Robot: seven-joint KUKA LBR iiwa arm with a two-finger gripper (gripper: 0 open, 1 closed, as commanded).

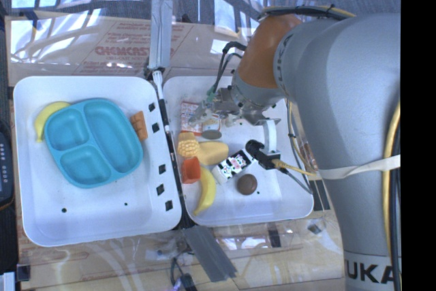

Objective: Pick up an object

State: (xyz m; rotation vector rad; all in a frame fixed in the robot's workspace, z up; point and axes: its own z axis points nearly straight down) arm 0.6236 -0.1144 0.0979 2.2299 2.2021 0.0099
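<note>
Your claw (216,108) hung at the back of the right bin (289,204), over a flat packet (191,112); couldn't tell its state. Nearest graspable target, the corn cob (188,144), lay just toward the front-left, beside the pale yellow piece (213,151).

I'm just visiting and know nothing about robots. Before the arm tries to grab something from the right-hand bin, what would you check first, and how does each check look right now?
1. Objects available in the right bin: ok; banana, brown ball, orange block.
2. Gripper over that bin: ok, at its upper part.
3. Something between its fingers: cannot tell.
4. Targets lie apart: not ok; banana and orange block crowd together.
5. Brown ball has room around it: ok.
6. Left bin uninvolved: ok; blue tray sits there.
</note>
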